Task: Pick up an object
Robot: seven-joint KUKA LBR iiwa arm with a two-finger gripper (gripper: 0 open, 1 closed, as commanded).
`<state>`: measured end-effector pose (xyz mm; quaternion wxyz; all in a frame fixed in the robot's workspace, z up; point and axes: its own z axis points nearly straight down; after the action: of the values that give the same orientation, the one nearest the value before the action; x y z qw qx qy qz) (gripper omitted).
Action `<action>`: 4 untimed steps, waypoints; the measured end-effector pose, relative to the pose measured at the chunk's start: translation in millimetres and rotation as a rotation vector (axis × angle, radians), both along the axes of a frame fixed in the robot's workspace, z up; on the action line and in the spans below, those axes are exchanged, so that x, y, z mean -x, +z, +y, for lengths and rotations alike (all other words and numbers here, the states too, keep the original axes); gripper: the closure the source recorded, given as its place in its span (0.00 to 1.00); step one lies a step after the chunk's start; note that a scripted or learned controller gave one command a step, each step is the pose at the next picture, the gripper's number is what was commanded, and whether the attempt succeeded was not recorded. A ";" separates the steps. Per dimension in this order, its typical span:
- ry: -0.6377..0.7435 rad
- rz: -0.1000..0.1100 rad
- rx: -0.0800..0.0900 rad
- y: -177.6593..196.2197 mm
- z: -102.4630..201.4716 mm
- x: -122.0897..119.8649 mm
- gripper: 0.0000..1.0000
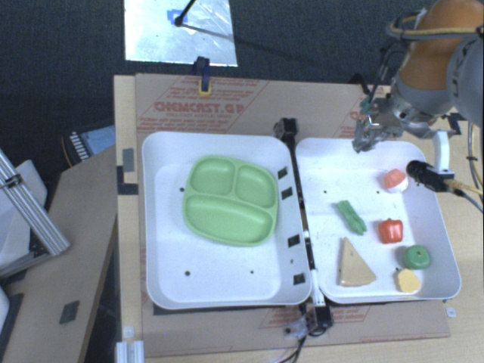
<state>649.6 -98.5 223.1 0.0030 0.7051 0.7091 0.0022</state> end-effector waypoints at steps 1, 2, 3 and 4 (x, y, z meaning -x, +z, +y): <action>0.001 0.000 0.000 54.8 -0.1 -1.6 1.00; 0.002 0.008 -0.002 40.2 43.8 13.3 1.00; 0.001 0.007 -0.001 40.2 84.9 42.5 1.00; 0.001 0.008 -0.001 35.7 122.1 68.9 1.00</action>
<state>580.8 23.6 258.8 -0.0004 0.7049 0.7094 -0.0001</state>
